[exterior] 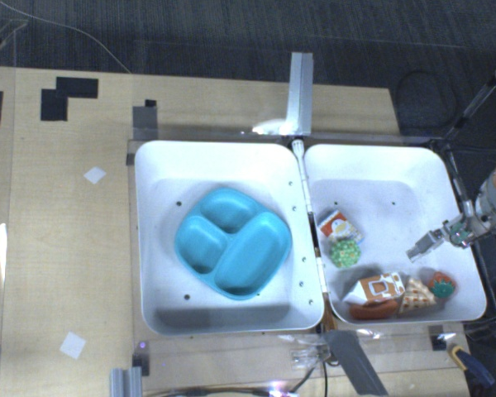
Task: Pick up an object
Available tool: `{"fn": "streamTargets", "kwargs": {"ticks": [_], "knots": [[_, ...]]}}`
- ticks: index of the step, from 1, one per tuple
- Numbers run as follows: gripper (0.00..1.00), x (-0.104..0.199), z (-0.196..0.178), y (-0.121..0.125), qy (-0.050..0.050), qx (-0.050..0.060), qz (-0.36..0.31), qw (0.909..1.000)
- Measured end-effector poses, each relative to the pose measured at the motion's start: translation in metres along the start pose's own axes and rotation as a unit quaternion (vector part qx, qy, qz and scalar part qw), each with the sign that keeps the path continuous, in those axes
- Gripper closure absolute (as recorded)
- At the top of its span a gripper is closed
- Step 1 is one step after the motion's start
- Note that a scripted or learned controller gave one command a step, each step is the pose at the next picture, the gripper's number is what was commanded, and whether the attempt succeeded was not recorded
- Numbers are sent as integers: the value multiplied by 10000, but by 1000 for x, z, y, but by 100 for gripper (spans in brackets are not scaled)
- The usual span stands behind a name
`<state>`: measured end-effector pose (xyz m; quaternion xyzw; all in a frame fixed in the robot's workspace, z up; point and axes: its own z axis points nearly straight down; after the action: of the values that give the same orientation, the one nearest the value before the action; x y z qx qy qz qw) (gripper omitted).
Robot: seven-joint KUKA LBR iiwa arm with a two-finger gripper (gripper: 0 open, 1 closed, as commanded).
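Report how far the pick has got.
Done: the end effector has reached over the right bin. In hand: nothing shows between its tips; it hangs above bare floor, apart from the items. Left: the whole pick. The green ball, the small packet and the toy food pile lie in the bin; the blue tray sits in the left bin.

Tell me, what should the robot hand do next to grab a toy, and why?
Probably slide left and down toward the green toy. The gripper hovers over bare floor of the right bin, with no toy between its fingers, and that toy lies closest with a little space around it.
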<state>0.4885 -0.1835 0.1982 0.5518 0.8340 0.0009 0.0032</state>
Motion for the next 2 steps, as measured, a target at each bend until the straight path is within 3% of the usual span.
{"fn": "streamTargets", "kwargs": {"ticks": [1, 2], "knots": [[0, -20, 86, -10, 12, 15, 574, 9983], [0, 9, 51, 3, 8, 8, 1039, 9946]]}}
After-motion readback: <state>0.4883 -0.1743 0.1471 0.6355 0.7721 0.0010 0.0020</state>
